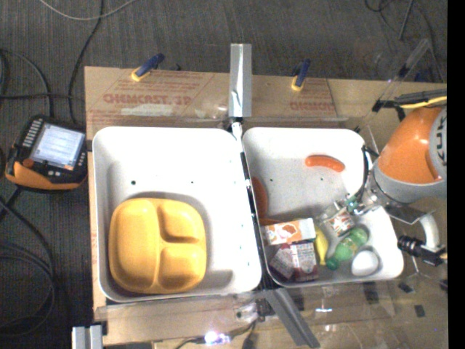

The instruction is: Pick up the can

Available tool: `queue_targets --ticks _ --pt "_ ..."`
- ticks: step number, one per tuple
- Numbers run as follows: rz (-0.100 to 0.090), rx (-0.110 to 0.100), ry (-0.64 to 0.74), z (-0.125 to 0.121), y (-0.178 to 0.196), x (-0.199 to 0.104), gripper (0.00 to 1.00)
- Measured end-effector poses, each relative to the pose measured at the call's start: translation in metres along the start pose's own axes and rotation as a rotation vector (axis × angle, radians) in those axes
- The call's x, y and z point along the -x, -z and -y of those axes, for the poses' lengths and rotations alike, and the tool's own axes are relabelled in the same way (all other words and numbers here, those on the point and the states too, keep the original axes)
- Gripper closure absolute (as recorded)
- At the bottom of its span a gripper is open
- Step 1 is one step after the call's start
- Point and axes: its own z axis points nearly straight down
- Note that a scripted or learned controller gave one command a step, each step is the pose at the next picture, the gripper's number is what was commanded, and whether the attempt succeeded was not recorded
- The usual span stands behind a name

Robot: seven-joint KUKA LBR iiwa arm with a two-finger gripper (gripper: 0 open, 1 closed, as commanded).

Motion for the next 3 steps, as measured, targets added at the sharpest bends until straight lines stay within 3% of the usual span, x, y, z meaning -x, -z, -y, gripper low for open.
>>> queue_targets --ticks 1,2,3 --pt "0.0 0.0 0.0 0.0 0.0 0.0 0.0" --pt "-0.006 -0.003 0.0 -0.001 0.005 -0.001 1.0" --pt "-0.008 -0.015 0.118 -0.006 0.022 0.023 1.0"
